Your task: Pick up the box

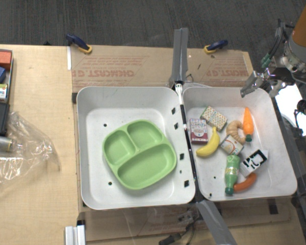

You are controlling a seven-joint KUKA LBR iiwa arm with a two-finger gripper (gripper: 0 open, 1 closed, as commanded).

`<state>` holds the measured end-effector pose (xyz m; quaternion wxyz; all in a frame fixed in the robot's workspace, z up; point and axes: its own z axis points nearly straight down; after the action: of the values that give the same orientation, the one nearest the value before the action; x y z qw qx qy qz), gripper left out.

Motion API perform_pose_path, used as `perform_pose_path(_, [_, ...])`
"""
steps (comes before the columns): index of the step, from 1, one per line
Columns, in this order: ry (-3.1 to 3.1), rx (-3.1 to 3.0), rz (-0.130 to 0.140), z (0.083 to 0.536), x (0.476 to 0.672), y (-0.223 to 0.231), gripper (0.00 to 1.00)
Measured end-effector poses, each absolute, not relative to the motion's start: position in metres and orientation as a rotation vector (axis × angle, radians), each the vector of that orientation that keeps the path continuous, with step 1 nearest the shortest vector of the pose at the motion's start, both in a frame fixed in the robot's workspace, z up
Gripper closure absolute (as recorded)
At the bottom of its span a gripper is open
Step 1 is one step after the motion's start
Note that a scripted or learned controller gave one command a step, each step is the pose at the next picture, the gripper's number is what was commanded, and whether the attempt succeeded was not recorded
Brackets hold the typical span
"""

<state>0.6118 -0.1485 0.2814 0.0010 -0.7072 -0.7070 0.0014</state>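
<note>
The two white bins [86,137] looked like smooth, slightly glossy plastic. The green divided plate [138,154] was matt plastic, and brown corrugated cardboard [112,70] lay behind.

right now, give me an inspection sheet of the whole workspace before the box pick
surface: two white bins side by side, left bin and right bin, on cardboard sheet.
job's things: small red-and-white box lies in the right bin, touching the banana.
clutter: patterned packet, carrot, green bottle, black-and-white card; green divided plate in the left bin.
grippers: gripper above the right bin's far right corner, nothing seen between its fingers.
cables: some run along the arm at right.
surroundings: blue clamps, plastic wrap, coloured blocks.
</note>
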Motion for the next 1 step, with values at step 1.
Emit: perform_pose_path(1, [-1.806,-2.568,0.005,0.1547,0.6401,-0.1609,0.00])
